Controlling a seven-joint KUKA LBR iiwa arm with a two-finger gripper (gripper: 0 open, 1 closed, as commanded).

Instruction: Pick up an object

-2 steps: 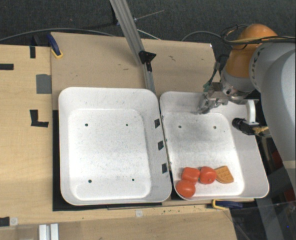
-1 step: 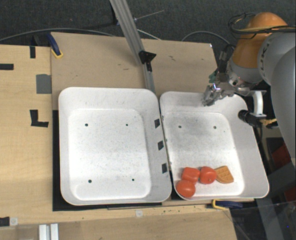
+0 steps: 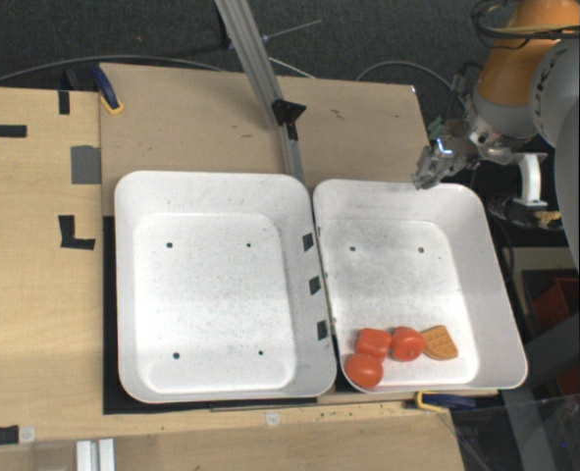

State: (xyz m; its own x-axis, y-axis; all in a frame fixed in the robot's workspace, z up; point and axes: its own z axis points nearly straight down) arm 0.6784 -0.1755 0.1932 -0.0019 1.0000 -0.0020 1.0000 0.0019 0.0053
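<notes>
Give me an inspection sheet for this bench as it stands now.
Surface: wooden bench bearing two shallow white bins side by side, left bin and right bin.
Job's things: three red pieces and one orange piece, clustered in the right bin's near corner.
Clutter: nothing seen inside the left bin.
Grippers: hand above the right bin's far right corner, well away from the pieces; holding nothing visible.
Cables: dark cables on the floor behind the bench.
Surroundings: slanted metal rail; black tape marks at left.
</notes>
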